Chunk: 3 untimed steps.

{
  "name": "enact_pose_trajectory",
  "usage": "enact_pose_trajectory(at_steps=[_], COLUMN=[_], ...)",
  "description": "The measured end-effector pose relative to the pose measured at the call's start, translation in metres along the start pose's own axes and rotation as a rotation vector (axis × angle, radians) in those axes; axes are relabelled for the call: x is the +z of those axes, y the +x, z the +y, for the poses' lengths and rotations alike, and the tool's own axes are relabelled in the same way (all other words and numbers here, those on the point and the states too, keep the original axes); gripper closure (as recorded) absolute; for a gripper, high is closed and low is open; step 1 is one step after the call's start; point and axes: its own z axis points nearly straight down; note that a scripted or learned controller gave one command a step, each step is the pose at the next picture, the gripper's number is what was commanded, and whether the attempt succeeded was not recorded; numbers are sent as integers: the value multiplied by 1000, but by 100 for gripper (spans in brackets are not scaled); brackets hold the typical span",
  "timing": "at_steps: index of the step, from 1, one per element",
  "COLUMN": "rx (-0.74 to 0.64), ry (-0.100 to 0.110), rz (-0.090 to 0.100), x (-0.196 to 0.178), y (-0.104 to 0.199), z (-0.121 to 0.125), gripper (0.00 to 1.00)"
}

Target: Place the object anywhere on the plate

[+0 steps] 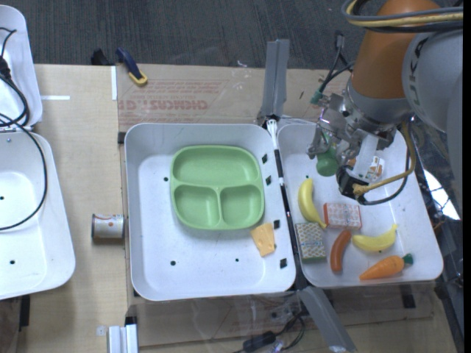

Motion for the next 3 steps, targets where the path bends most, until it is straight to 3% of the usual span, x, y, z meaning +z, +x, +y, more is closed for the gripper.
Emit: enact_pose_trajectory(at_steps=[1, 2, 3], rx=[-88, -145, -414], ry=[1, -2, -3], rz=[1, 1, 1], x=[63, 64, 18], y=[-2, 89, 140], z=[-18, -56, -109], gripper=[100, 100, 100])
